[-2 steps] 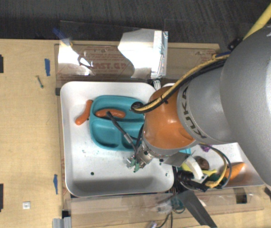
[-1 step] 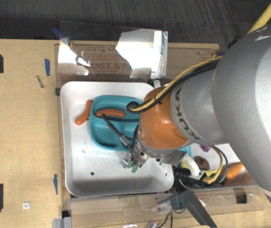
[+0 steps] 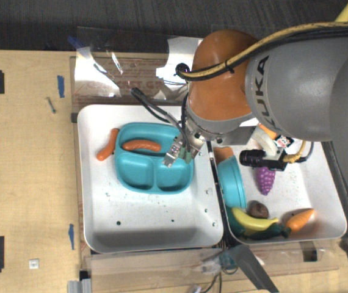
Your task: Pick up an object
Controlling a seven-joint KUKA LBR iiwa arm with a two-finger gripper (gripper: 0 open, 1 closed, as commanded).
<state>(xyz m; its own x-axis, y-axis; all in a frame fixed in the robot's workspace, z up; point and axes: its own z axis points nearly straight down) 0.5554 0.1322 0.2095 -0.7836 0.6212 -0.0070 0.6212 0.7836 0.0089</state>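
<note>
Your gripper (image 3: 179,151) hung over the right rim of the teal divided plastic dish (image 3: 154,166) in the left white bin (image 3: 101,224); its grip state you could not tell. An orange sausage (image 3: 141,145) lay inside the dish, another orange sausage (image 3: 107,145) just left of it.

Bare floor of the left bin (image 3: 149,215) lies open below the teal tray (image 3: 152,166).

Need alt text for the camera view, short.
Gripper hovers over a teal divided tray in the left bin, a sausage inside and another beside it. The right bin holds a banana, grapes and a carrot.
</note>
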